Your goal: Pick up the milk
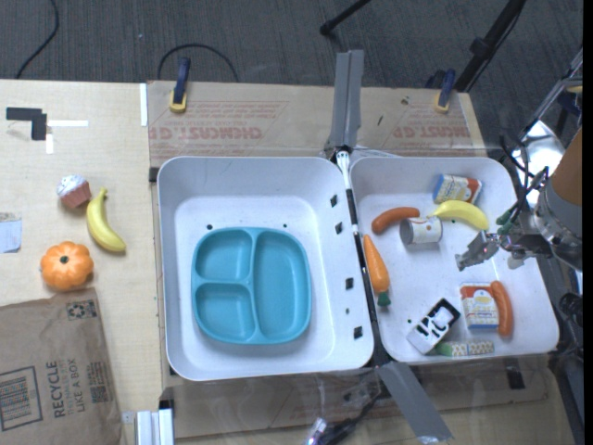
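The milk is a small carton with black and white cow patches, lying tilted near the front of the right bin. My gripper hangs over the middle right of that bin, above and to the right of the milk and apart from it. Its fingers look open, with nothing between them. An orange and white box lies just below the gripper, between it and the bin's front edge.
The right bin also holds a banana, a grey can, a sausage, a carrot, a blue and white pack and a second sausage. A blue divided plate lies in the left bin.
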